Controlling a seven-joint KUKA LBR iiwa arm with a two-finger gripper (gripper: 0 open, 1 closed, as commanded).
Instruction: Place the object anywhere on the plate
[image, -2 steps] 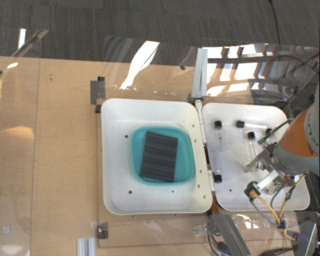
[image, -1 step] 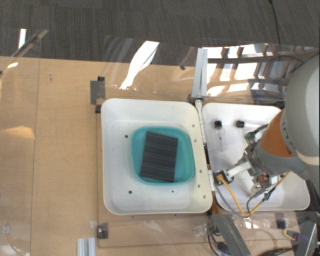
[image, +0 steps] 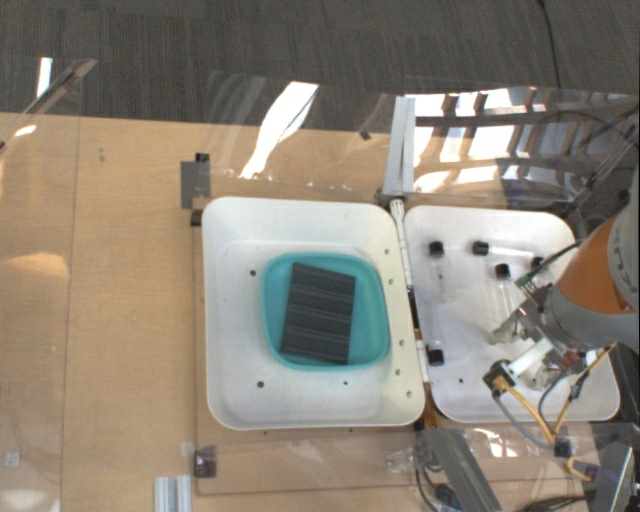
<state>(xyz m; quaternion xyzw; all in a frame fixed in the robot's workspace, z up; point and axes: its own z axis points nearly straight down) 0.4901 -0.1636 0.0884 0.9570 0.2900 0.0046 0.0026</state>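
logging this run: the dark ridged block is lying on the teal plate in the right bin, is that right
Not quite. The camera view shows the dark ridged block lying on the teal plate, but that plate sits in the left bin, not the right bin. The rest stands.

Grey arm (image: 590, 315), orange band, yellow cables

Two shallow white bins side by side: the left bin (image: 230, 330) at nine o'clock of the right bin (image: 455, 390). One teal plate (image: 375, 330) in the left bin. One dark ribbed slab (image: 318, 313) on that plate. Four small black pieces in the right bin: three toward twelve o'clock (image: 436, 248) (image: 480, 247) (image: 502, 269), one toward eight o'clock (image: 435, 355). One arm (image: 600, 285), entering from three o'clock.
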